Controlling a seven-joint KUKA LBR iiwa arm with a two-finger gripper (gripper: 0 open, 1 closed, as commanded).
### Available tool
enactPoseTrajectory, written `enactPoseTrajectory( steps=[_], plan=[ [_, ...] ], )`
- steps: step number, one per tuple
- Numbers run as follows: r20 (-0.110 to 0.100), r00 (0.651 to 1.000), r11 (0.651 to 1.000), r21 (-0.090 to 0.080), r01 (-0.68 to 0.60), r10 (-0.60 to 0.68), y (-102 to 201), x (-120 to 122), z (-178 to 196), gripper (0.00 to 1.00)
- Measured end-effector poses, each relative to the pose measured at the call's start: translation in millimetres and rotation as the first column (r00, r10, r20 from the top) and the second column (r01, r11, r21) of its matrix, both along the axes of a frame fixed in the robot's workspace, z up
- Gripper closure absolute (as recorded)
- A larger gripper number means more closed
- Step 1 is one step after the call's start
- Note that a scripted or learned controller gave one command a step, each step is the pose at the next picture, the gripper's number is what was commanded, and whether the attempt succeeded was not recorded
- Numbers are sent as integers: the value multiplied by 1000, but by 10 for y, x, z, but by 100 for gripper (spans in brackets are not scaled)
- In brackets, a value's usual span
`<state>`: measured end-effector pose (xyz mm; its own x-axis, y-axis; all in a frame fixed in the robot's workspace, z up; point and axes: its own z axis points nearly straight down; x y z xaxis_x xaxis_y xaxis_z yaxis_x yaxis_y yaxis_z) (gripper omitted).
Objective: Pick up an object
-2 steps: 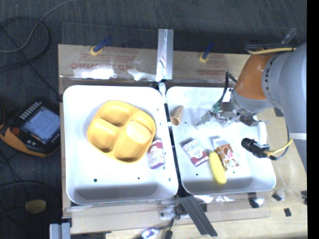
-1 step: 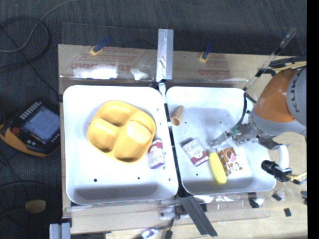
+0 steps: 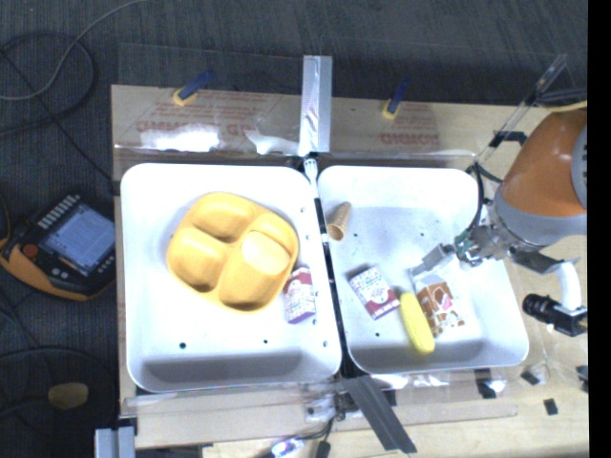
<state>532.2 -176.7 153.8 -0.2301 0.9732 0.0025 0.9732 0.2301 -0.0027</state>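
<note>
— Nearest the lens, what do you make out?

— Both white bins, side by side. Left bin [image 3: 153, 351] carries the biggest thing on the bench: a yellow lobed dish [image 3: 232, 248], sitting toward the bin's middle. At the dish's four o'clock, touching its rim, lies a small pink-and-white carton [image 3: 300, 296].

— And the right bin [image 3: 496, 342]?

— Four smaller things. A yellow banana [image 3: 416, 322] lies at about six o'clock of the bin's middle, its long axis slanting. Just beside it, at its two o'clock, is a brown-and-white packet [image 3: 442, 306] (the two look to be touching). At the banana's ten o'clock lies a red-and-white packet [image 3: 374, 291]. Smallest, a tan cone [image 3: 338, 220], rests near the dividing wall at the bin's ten o'clock.

— The arm?

— Its orange band [image 3: 544, 165] sits at the bin's three o'clock. The gripper [image 3: 437, 256] reaches in above the brown-and-white packet, just beside its upper edge. Whether it is released or clenched I cannot tell, and I see nothing grasped.
</note>
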Motion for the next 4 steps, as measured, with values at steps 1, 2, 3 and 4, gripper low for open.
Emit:
enactPoseTrajectory(
  steps=[1, 2, 3, 4],
  plan=[
    [11, 1000, 1000, -2, 22, -22, -209, -64, -635, 0],
    [17, 1000, 1000, -2, 22, -22, -202, -43, -526, 100],
    [21, 1000, 1000, -14, -17, 17, -133, -108, -608, 100],
    [-1, 999, 999, -4, 41, -41, 211, 506, 403, 100]
  ],
)
